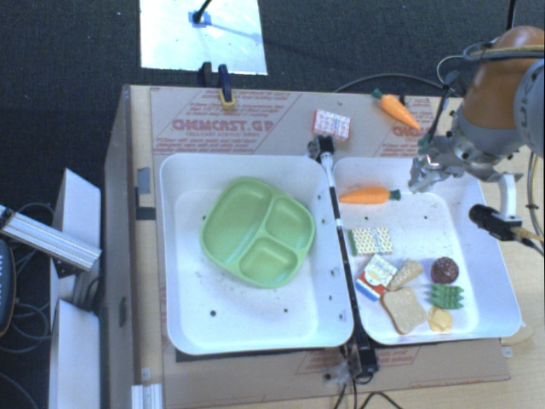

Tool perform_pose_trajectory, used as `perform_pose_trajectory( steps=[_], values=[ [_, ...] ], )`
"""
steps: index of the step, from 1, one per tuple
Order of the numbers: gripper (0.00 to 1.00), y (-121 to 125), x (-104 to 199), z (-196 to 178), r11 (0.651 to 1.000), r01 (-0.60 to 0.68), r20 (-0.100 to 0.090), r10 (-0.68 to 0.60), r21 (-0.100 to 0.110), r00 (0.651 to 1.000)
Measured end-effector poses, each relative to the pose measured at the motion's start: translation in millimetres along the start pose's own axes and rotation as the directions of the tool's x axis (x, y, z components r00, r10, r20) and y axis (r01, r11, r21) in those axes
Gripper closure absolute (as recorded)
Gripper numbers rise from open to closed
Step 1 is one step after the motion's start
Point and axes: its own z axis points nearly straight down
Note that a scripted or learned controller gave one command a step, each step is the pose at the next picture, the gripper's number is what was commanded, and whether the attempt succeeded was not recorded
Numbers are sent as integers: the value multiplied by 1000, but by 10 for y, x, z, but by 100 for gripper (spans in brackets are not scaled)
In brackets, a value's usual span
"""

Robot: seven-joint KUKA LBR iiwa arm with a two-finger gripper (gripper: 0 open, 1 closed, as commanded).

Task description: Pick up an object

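Note:
My gripper (423,175) hangs over the back of the right bin (485,254), just right of an orange carrot (366,196) that lies on the bin floor with its green end toward the gripper. Nothing shows in the gripper. Toward the front of the same bin lie a checkered cracker (372,240), a small box (377,275), a bread slice (404,310), a brown round piece (444,270), a green pod (447,296) and a yellow piece (440,319).
A green divided plate (258,231) sits in the left bin (183,228). Behind the bins, a second carrot (398,109) and a small pink box (331,124) rest on the bench. A black part of the arm (490,220) juts over the right bin's rim.

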Motion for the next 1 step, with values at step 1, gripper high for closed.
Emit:
perform_pose_trajectory(
  steps=[1],
  values=[
    [0, -9, -1, 15, 1000, -1, 0, 1, 3, 1000]
  ],
)
